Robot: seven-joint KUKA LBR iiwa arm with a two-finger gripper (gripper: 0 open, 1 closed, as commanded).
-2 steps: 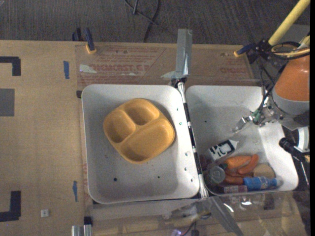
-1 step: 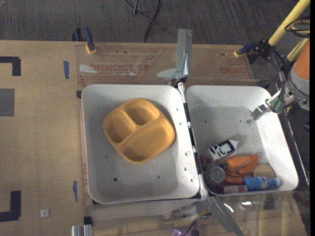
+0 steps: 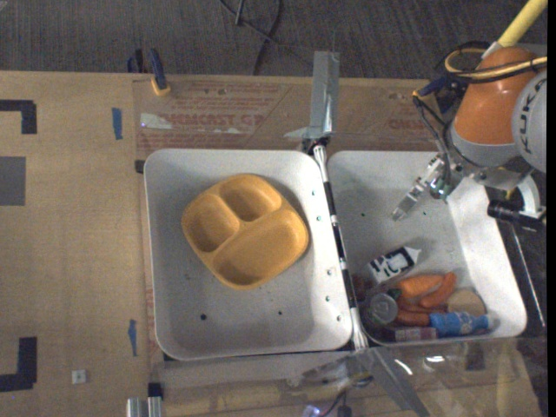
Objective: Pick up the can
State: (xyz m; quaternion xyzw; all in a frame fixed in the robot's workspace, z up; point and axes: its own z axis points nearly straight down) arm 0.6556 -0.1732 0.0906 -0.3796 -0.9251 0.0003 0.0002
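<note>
Now the hand (image 3: 415,196) hangs over the upper part of the right bin (image 3: 373,185), at the right of the frame, reaching in from the grey arm (image 3: 499,111) with its orange band; its two fingers stand slightly apart with nothing between them, and bare white bin floor shows under them. The can (image 3: 380,307) lies in the lower left corner of that same bin, seen end-on with a grey round top, well apart from the hand. Just above the can lies a small black-and-white carton (image 3: 395,261), and just to the can's right an orange carrot-like piece (image 3: 426,288), a tan lump (image 3: 466,302) and a blue bottle (image 3: 459,324) crowd the lower edge. The left bin (image 3: 174,320) holds a yellow divided plate (image 3: 246,229) near its middle. Both bins rest on the brown table (image 3: 69,259).
</note>
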